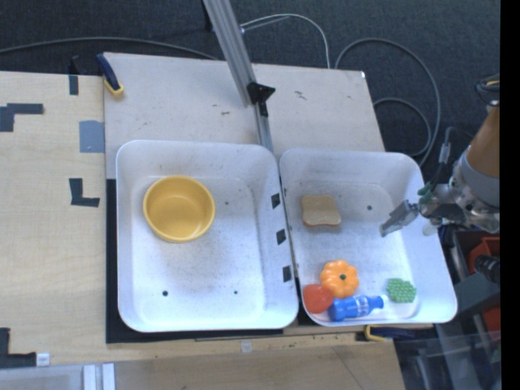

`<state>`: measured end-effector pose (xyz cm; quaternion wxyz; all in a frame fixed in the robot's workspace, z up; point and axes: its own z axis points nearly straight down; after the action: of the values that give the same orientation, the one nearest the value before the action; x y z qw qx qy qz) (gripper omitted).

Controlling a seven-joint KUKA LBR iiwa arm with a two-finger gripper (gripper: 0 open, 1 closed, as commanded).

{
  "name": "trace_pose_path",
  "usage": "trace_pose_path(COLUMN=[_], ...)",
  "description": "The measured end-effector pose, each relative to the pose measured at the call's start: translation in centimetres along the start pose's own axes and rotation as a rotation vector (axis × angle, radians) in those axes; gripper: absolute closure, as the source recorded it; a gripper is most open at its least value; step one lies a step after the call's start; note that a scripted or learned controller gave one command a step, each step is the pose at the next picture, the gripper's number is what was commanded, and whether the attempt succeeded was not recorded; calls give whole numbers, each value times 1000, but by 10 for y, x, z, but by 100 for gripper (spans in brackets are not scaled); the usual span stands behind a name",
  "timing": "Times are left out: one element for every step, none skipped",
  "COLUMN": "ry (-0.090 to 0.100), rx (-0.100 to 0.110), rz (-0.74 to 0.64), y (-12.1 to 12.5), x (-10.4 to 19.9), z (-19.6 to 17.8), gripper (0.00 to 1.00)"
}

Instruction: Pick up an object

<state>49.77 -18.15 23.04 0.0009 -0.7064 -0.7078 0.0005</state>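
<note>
Nothing is lifted yet: the flat tan bread-like slice (321, 210), whole and lying flat, rests at centre right of the frame, upper part of the right white bin (431, 258). The gripper (400, 216) hovers right of it, empty; finger spacing I cannot tell. Approach, grasp and lift remain.

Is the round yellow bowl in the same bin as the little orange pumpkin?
No, the round yellow bowl sits in the left bin; the orange pumpkin is in the right bin.
</note>
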Motion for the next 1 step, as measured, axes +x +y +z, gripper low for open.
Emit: trace_pose_path(ry=[0], rx=[0], rz=[0], y=[0], x=[0], z=[0], gripper=[0])
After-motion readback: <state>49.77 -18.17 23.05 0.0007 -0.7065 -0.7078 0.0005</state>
